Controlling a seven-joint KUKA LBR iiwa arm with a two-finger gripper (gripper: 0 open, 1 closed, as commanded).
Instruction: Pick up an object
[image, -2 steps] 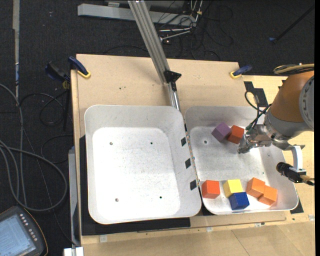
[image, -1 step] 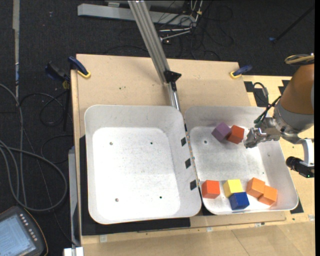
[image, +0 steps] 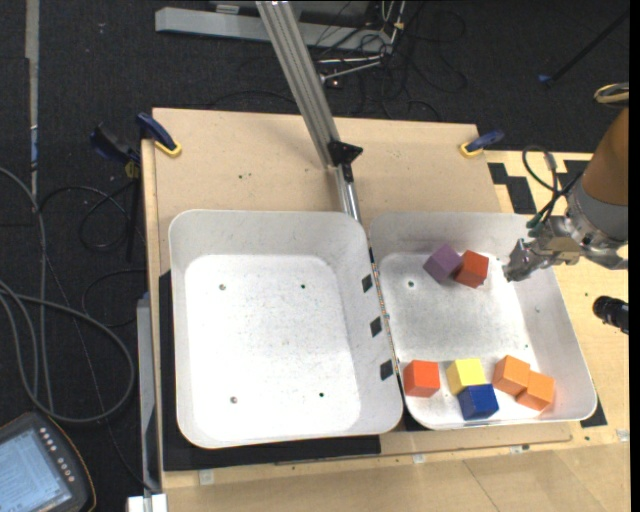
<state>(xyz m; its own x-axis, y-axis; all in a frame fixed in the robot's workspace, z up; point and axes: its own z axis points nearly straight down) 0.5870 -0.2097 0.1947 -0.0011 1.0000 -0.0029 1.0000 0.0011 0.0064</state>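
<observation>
My gripper (image: 520, 264) hangs over the right bin's far right side, a little to the right of an orange-red block (image: 472, 269) and a purple block (image: 442, 263) that touch each other. Nothing shows between its fingers. Near the bin's front edge lie a red-orange block (image: 421, 377), a yellow block (image: 465, 374), a blue block (image: 478, 401) and two orange blocks (image: 524, 381) side by side.
The right bin (image: 560, 330) and the left bin (image: 200, 330) sit side by side on the wooden bench. A metal pole (image: 305, 85) slants in from the top to the bins' shared edge. Clamps (image: 158, 135) grip the bench's far corners.
</observation>
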